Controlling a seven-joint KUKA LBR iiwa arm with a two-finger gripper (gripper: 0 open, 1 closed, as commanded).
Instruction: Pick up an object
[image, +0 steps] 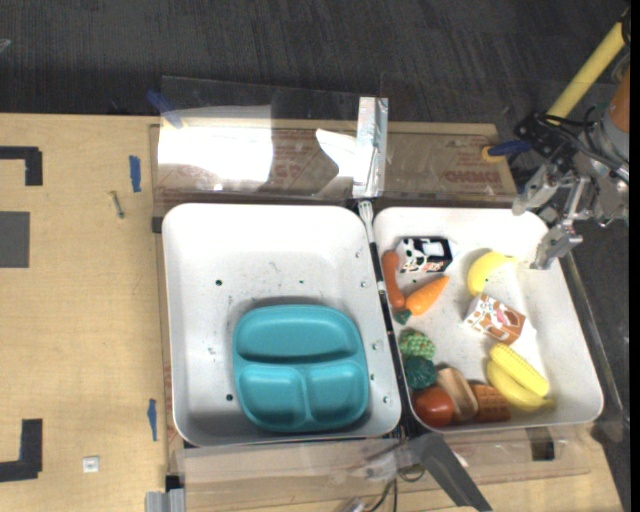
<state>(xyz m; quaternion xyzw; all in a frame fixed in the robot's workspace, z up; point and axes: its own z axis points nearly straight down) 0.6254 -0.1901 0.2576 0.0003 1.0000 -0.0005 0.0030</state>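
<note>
My gripper (545, 224) hangs over the far right edge of the right bin (578, 330), open, with nothing between its fingers. Just left of and below it lies a yellow lemon (487, 270). The bin also holds a black-and-white cow-print carton (424, 256), a carrot (428, 294), an orange sausage (391, 274), a small printed box (493, 319), a banana (518, 377), green broccoli (416, 346), a red tomato (434, 405) and a hot dog (463, 392). None of them touches the gripper.
A teal divided tray (300, 367) lies in the left bin (200, 260). A clear plastic sheet and a taped upright divider (369, 145) stand behind the bins. Cables and a yellow bar (590, 70) are at the far right, by the arm.
</note>
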